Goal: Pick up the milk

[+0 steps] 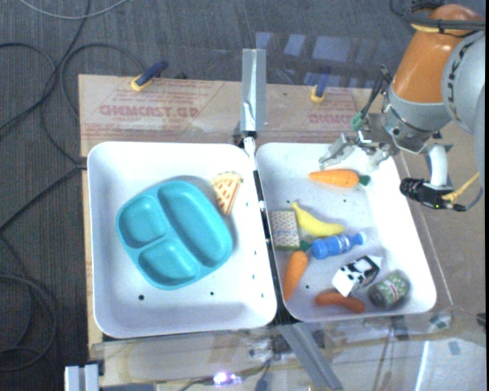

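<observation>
The milk (356, 274) is a small white carton with black patches, lying near the front of the right bin (407, 218) between a blue bottle and a dark can. My gripper (354, 147) hangs over the far edge of that bin, just above an orange carrot (336, 177). Its fingers look spread apart with nothing between them. The milk lies well in front of the gripper, toward the near rim.
The right bin also holds a banana (314, 221), a blue bottle (336, 245), a second carrot (294, 272), a red sausage (340, 301), a dark can (389, 289) and a checked block (284, 229). The left bin (114, 300) holds a blue divided plate (174, 232) and a waffle piece (226, 191).
</observation>
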